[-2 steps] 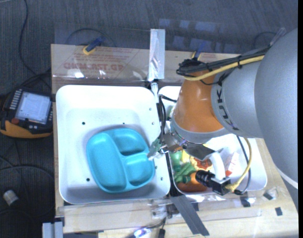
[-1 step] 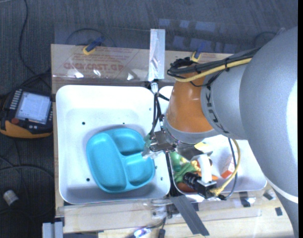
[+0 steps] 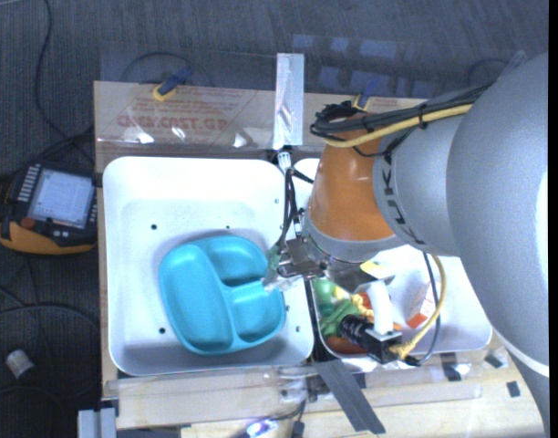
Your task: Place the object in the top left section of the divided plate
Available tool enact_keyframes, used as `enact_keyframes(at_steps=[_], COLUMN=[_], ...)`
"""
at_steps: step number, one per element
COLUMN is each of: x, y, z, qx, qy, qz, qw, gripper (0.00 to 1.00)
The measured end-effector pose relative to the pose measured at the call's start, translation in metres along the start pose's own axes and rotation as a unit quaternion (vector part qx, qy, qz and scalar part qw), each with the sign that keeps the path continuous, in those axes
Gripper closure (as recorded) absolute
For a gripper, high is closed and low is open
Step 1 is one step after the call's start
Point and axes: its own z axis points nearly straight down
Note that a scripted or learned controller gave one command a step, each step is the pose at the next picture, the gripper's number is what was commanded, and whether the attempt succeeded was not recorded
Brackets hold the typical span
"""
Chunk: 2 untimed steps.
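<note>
Plainly the biggest thing here is the grey arm, which fills the right side and hangs over most of the right bin. Its orange band sits above the wall that the two bins share.

The left bin is the roomier one. There is bare white floor along its back edge and down its left side, and a narrower strip along the front rim.

The blue divided plate lies flat in that bin, turned at a slant and pushed toward the front right corner. Its right edge is close to the shared wall. It has one long section on its left and two smaller ones on its right, one behind the other.

The gripper is low over the plate's right rim, about where the ridge between the two smaller sections meets the edge. I cannot tell whether it is clenched or released, or whether it carries anything.

In the right bin, just past the wall, is a huddle of small things, among them a green piece and a red piece. They are crowded under the wrist with little free room around them.
</note>
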Motion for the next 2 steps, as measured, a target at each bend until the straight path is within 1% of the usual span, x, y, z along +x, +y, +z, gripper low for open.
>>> enact_keyframes(at_steps=[1, 2], x=[0.026, -0.044], y=[0.006, -0.007], z=[0.086, 0.007], qx=[-0.003, -0.004], qy=[0.0, -0.001], qz=[-0.059, -0.186], qw=[0.9983, 0.9826], gripper=[1.0, 1.0])
